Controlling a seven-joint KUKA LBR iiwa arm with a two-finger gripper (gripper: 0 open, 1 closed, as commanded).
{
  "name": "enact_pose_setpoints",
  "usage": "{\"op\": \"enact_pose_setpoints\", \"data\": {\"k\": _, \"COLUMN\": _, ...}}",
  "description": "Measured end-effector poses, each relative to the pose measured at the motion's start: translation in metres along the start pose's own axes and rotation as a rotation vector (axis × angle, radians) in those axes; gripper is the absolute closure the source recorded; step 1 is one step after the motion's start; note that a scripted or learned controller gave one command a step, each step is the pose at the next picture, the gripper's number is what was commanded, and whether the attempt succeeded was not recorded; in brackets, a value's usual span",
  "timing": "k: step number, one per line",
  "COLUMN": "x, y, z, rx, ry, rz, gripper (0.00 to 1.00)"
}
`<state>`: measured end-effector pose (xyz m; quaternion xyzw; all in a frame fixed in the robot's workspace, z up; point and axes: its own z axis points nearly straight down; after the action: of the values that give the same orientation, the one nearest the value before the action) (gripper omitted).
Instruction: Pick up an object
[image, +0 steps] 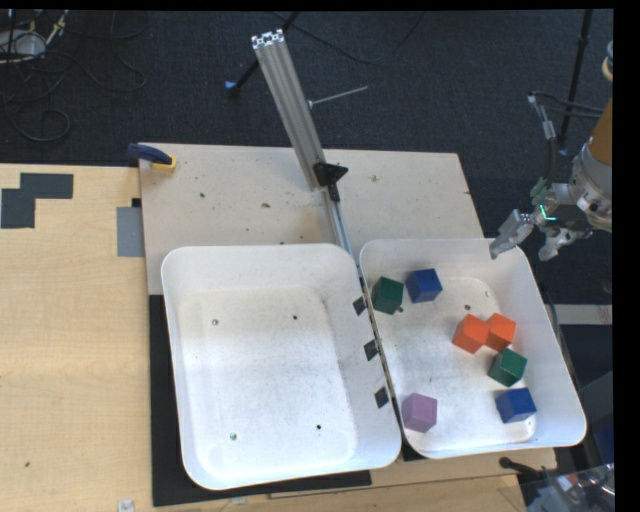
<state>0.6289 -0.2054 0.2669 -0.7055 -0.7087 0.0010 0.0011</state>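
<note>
White plastic forms both shallow bins on the worktop (250, 190); the right bin (560, 400) carries every candidate object, while the left bin (200, 440) sits further from the pincer (528, 238). The pincer hangs at the far right corner of the right bin, over its rim, with its two fingers spread apart and nothing between them. This position appears to be a standby or approach pose, clear of the load, so no pick has yet been made. Below and left of the pincer lie a blue cube (424, 284) and a dark green cube (387, 294), close together near the divide between the bins. Directly below the pincer, an orange block pair (484, 331) touches or nearly touches a second green cube (508, 366); a second blue cube (516, 404) lies beyond that, near the bin wall. A purple cube (419, 411) stands well apart from the rest and is judged the least obstructed target. Crowded neighbours may block finger entry at the orange cluster. A slanted aluminium bar (295, 110) rises well left of the pincer.
</note>
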Motion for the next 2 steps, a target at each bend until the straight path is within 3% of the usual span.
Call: {"op": "enact_pose_setpoints", "data": {"k": 2, "x": 0.004, "y": -0.008, "z": 0.117, "rx": 0.006, "ry": 0.002, "rz": 0.005, "gripper": 0.00}}
